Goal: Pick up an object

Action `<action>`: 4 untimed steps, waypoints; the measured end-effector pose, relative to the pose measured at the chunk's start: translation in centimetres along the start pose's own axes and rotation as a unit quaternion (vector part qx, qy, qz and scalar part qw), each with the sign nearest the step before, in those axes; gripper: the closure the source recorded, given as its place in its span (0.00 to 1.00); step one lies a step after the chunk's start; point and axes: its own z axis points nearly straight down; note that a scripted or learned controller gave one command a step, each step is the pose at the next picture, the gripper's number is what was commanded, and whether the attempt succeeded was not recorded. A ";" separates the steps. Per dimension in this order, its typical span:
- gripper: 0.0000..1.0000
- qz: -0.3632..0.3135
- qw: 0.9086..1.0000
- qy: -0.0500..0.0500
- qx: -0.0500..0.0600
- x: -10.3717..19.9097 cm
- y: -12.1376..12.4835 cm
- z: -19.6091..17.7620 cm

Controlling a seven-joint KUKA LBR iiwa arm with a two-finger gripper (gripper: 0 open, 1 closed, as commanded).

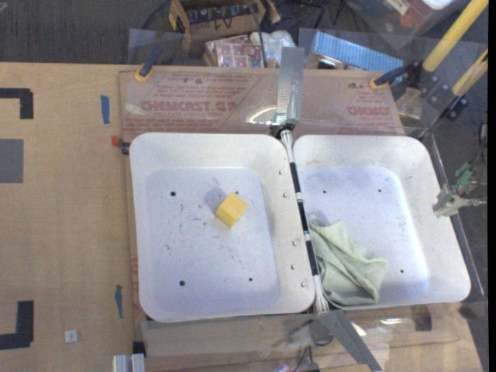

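Wooden bench (62,208): yellow block (231,209) in left bin (155,161), pale cloth (349,263) right.

Two bins sat side by side on the bench (62,208). The block (231,209) lay near the centre of the left bin (155,285). The cloth (346,262) lay in the right bin (418,169), against its near-left wall

The pale green cloth (346,259) drapes over the divider, hiding part of the right bin (418,161) wall.
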 end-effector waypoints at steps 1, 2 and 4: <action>1.00 -0.207 0.978 -0.001 -0.001 1.7 1.1 -14.3; 1.00 -0.375 0.927 0.000 -0.001 0.0 1.0 -9.3; 1.00 -0.685 0.728 -0.002 -0.002 -1.9 -1.9 -6.7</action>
